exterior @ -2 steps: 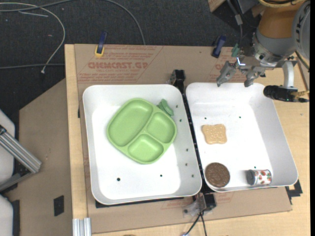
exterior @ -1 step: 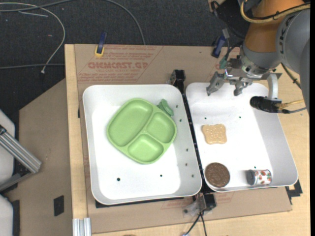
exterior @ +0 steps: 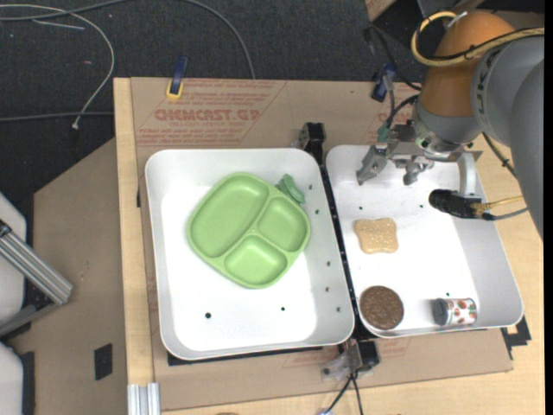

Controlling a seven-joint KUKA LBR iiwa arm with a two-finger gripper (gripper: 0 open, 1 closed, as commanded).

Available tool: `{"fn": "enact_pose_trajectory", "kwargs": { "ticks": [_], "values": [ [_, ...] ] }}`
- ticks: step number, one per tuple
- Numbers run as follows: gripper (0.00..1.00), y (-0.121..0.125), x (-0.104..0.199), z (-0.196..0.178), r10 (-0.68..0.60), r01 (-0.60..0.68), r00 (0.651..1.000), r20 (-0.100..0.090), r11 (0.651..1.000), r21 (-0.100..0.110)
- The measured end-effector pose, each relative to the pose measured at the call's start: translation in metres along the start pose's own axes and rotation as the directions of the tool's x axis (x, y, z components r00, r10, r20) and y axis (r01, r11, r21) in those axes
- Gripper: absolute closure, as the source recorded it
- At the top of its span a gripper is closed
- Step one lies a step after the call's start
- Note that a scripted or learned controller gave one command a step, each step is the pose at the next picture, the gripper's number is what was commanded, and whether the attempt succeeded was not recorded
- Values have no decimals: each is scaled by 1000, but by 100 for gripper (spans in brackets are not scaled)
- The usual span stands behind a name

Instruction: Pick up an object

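My gripper (exterior: 390, 169) hovers over the far end of the right bin (exterior: 492, 258), its two fingers spread apart and open with nothing between them. A tan slice of toast (exterior: 377, 235) lies in the middle of that bin, a short way nearer than the gripper. Against the near wall sit a round brown cookie (exterior: 381, 307) and, to its right, a small can (exterior: 455, 311) on its side. In the left bin (exterior: 173, 232) rests a green divided plate (exterior: 249, 229), with a small green piece (exterior: 291, 189) touching its far right rim.
A black clamp (exterior: 312, 135) stands at the far end of the divider between the two bins. Cardboard (exterior: 207, 111) covers the bench around them. The grey arm with its orange band (exterior: 458, 67) comes in from the upper right.
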State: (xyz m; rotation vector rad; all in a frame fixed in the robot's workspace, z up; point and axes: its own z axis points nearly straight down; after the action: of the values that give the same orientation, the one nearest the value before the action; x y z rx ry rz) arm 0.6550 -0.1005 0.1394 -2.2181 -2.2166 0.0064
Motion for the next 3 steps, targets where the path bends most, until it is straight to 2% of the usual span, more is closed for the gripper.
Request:
{"fn": "enact_pose_trajectory", "kwargs": {
  "ticks": [1, 2, 3],
  "values": [
    [100, 2, 0, -15, -1, 1, 1000, 0, 1000, -8],
    [100, 4, 5, -79, -2, 2, 1000, 2, 1000, -14],
    [100, 5, 6, -87, -2, 2, 1000, 2, 1000, -10]
  ]
}}
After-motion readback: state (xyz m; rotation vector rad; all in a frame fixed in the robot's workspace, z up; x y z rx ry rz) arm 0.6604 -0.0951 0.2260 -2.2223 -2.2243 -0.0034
